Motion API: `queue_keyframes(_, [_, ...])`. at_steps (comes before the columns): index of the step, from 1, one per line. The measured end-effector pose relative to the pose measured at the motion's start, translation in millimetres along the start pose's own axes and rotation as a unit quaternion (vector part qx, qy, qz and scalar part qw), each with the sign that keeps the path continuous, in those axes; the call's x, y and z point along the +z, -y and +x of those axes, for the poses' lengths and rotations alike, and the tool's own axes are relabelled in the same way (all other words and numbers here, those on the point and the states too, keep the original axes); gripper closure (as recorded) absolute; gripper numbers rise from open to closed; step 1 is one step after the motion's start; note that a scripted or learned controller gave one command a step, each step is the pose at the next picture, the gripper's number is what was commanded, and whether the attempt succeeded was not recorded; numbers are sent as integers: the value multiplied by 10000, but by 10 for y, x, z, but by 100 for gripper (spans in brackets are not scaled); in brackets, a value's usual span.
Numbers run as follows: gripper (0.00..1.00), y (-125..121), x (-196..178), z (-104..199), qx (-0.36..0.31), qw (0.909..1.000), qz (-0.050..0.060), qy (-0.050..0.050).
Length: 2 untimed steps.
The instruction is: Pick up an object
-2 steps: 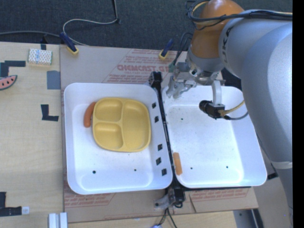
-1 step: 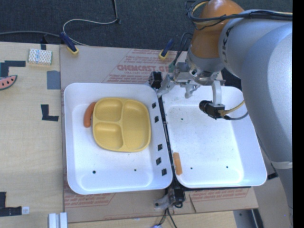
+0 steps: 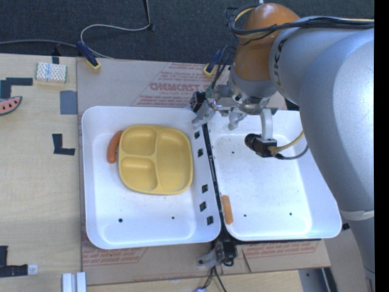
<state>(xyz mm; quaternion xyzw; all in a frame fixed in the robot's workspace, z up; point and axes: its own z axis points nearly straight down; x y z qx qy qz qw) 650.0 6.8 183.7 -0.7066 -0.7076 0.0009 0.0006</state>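
Clearly, the biggest thing we see is the grey arm [image 3: 331,96], which reaches in from the right and spreads over the right side of the right bin [image 3: 267,221]. Its orange band [image 3: 262,38] sits above the wrist, past the far edge of that bin. The left bin [image 3: 97,224] lies just beside the right one, their inner edges touching along a strip marked with black tabs.

Next in size, we find a yellow plate [image 3: 155,159] with three compartments, lying flat in the far half of the left bin, nearer its inner edge than its outer one. An orange sausage-shaped toy [image 3: 112,147] rests against the plate's left rim, towards the far left corner of the bin.

The gripper [image 3: 236,117] hangs over the far left corner of the right bin, close to the shared edge. We cannot tell how it stands, and we see nothing held in it.

Smallest of all, a little orange piece [image 3: 227,208] like a carrot lies in the right bin against its inner edge, near the front left corner.
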Motion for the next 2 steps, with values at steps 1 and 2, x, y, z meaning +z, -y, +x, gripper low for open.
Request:
queue_keyframes(1, [0,135,-1,371,-4,10000,1,-3])
queue_keyframes(2, [0,-179,-1,367,-6,10000,-2,-4])
